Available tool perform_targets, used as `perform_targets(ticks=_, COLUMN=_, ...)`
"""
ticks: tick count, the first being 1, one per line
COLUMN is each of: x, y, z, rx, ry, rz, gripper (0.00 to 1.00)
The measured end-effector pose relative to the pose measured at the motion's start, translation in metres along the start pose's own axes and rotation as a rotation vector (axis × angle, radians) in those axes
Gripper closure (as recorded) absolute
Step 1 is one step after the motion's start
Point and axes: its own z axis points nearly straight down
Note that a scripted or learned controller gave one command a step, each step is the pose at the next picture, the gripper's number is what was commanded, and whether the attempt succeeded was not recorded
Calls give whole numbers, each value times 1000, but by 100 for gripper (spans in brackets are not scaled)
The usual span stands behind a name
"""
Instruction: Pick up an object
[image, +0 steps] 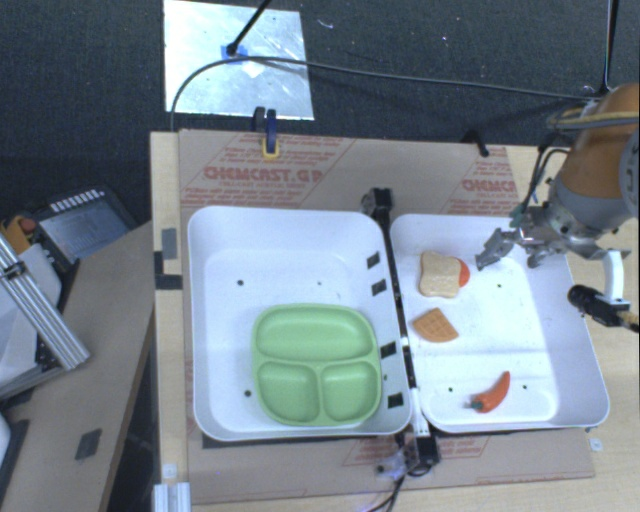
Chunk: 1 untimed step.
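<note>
The arm (598, 165) enters from the right of the camera view, its orange band sitting above a grey wrist that bends down and to the left. Below the wrist the gripper (510, 247) points leftward at a slant, low in its reach. One grey finger (492, 250) juts out ahead to the left — thin, angled downward — while a second dark prong sits behind it, nearer the wrist. Nothing lies between the fingers. A white-and-black fitting hangs off the arm, to the right of the fingers.
</note>
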Motion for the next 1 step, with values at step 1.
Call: perform_targets(ticks=1, x=0, y=4, z=42, rx=-1, ry=0, rz=-1, gripper=0)
